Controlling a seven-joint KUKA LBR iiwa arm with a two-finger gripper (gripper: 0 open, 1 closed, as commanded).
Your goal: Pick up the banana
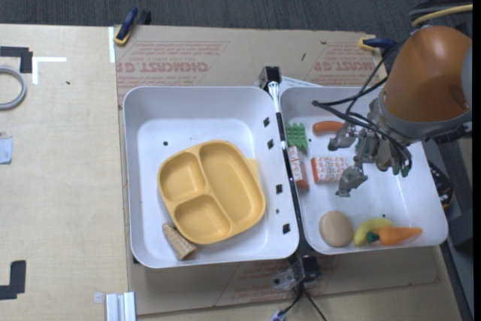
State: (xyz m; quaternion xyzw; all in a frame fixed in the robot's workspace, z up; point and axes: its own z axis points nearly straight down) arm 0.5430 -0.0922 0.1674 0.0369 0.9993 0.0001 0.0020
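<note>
The banana (367,230) is small and yellow with a green tip. It lies near the front edge of the right bin (421,199), between a beige egg-shaped ball (336,228) and an orange carrot (399,235) that touches it. My gripper (366,162) hangs over the middle of the right bin, behind the banana and apart from it, next to a red-and-white packet (328,169). Nothing shows in its grasp.
The left bin (143,162) bears a yellow divided plate (211,192) and a tan wafer cone (179,242) at its front. The right bin also has a green block (296,135), an orange sausage (328,127) and a red bar (298,169) along its left wall.
</note>
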